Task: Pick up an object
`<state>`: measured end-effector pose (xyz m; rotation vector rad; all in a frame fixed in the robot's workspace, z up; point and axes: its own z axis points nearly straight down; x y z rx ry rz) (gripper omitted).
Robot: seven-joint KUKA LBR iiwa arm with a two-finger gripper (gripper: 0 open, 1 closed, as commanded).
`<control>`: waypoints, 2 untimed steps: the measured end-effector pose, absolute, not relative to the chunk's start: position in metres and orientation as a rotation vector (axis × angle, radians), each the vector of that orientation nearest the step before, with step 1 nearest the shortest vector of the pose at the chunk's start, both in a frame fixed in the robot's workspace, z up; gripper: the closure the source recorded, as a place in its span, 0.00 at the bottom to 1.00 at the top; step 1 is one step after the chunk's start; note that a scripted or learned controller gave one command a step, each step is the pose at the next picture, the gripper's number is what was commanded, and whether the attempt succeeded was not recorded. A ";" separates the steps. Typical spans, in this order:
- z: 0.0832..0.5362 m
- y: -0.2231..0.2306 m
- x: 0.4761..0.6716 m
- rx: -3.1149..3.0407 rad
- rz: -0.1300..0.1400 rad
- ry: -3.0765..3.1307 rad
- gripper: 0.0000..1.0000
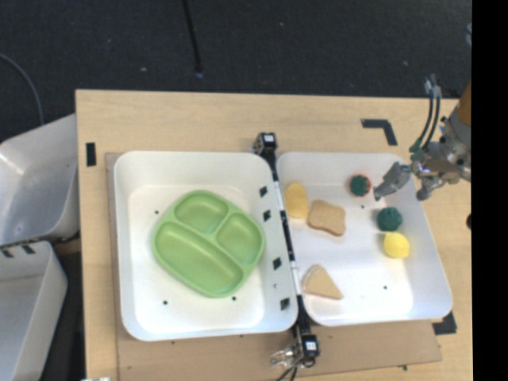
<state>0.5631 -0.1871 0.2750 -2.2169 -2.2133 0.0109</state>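
Two white bins: in the right bin [429, 292] we see our gripper [411, 182] hovering open and empty at the far right, a dark green ball [389, 219] lying just nearward of its jaws.

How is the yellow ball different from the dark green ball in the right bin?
The yellow ball is bright and looks slightly larger; the dark green ball is dull. The yellow ball lies nearer the bin's front edge, the dark green ball nearer the end effector. Both are roundish and lie close together in the right bin.
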 end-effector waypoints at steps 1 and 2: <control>0.282 -0.186 0.565 -2.221 -0.001 -2.223 0.00; 0.226 -0.196 0.570 -2.221 0.005 -2.220 0.00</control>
